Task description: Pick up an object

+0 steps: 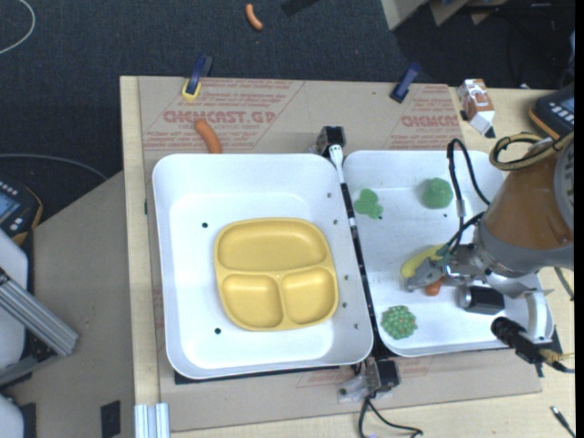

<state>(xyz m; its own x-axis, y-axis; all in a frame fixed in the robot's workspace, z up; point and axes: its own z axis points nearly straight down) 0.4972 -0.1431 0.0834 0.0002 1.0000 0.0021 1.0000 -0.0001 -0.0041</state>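
two shallow white plastic bins sit side by side on a brown cardboard-covered bench printed with red lettering, the left white bin filling the middle of the frame and the right white bin lying toward the right edge. in the left bin rests a yellow three-compartment plastic plate, one long section above two smaller ones. the grey arm with its orange band reaches in from the right of the frame, and its gripper is down in the lower middle of the right bin, right at a small yellow banana-shaped toy and a small orange piece just below it; the tips are tangled with these two things and i cannot tell whether they are spread or closed, nor whether either piece is actually between them. in the same bin a flat green leafy toy lies near the upper left corner, a round pale green ball-like toy sits to its right near the top, and a bumpy green broccoli-like toy lies near the lower left corner, apart from the gripper. on the bench above the left bin lies an orange sausage-shaped toy, and another small orange piece lies on the dark floor at the top of the frame
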